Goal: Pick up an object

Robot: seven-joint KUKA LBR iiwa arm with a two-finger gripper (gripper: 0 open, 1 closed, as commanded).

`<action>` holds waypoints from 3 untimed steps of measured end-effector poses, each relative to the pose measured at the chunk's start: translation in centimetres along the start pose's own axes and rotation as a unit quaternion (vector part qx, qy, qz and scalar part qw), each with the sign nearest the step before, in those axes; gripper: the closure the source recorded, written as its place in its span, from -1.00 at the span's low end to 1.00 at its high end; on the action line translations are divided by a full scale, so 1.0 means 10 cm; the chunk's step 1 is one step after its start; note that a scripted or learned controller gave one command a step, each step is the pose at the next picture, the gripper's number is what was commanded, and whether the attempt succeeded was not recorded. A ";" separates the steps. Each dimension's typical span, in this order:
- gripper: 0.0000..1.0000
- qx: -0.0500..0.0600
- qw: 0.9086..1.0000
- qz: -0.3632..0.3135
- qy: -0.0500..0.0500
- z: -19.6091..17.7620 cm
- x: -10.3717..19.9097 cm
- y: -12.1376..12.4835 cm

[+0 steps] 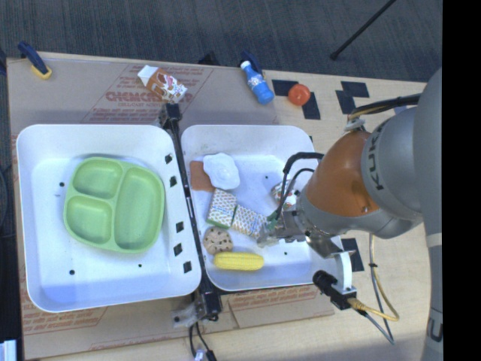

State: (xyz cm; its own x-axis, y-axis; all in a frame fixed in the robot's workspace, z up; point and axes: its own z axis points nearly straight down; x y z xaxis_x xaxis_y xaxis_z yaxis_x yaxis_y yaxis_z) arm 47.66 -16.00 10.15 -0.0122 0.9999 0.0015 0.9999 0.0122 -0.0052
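The right bin (248,138) holds several small items: a white crumpled object (222,170), a brown flat piece (199,176), two green-and-white checkered packets (222,207) (246,219), a round cookie (218,240) and a yellow corn cob (239,261). My gripper (272,232) reaches down into this bin from the right, right beside the right checkered packet and above the corn. The arm's grey body and orange band (338,183) cover the wrist.
The left bin (37,201) carries a green divided plate (115,202). Behind the bins on the cardboard lie a snack wrapper (161,83), a blue bottle (258,82) and an orange ball (299,93). A black divider clip (171,115) sits between the bins.
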 end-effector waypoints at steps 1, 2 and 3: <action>1.00 -0.003 1.000 0.004 -0.001 -1.21 -0.37 0.00; -1.00 -0.003 1.000 0.004 -0.001 -1.20 -0.36 0.00; -1.00 -0.001 1.000 0.002 0.000 0.10 -0.10 -0.01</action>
State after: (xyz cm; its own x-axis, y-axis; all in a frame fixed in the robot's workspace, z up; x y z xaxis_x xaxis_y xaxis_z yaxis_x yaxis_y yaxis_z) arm 47.60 -16.98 9.13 -0.0073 1.0000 0.0017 1.0000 0.0074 -0.0041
